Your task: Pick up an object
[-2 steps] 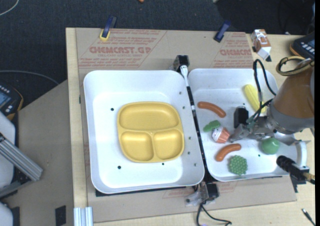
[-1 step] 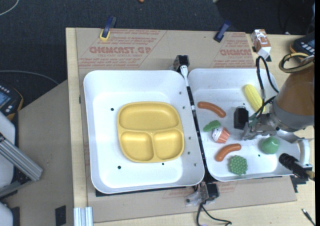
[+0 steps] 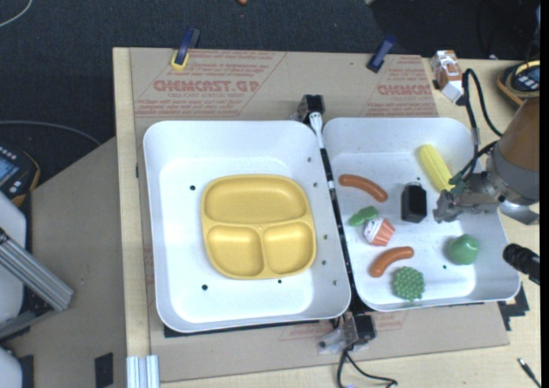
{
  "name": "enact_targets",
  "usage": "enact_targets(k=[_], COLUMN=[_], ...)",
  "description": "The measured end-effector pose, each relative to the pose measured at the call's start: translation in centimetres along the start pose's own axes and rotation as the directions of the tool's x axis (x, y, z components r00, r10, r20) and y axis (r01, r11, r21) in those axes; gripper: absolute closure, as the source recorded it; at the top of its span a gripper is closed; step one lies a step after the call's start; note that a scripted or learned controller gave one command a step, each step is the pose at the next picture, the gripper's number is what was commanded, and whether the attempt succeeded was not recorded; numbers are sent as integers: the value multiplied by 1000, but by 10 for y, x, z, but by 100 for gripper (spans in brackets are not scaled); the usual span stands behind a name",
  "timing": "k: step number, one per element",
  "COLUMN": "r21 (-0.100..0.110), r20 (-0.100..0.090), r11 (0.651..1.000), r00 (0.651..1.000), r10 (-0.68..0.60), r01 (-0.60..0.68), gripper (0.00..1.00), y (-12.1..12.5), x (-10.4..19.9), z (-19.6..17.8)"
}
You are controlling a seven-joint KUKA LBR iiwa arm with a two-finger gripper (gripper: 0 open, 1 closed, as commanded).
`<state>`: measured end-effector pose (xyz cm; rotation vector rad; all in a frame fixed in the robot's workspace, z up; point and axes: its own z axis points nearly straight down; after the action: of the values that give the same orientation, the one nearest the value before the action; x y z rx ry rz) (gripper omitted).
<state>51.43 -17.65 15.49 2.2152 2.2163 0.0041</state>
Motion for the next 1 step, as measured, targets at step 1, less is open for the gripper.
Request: enact_targets(k=[1], r21=[-2], r20=[0], r11=[1000], r00=[1000], r10=[-1], r01=[1], gripper=[100], y=[8], x=[-3], z=[-62])
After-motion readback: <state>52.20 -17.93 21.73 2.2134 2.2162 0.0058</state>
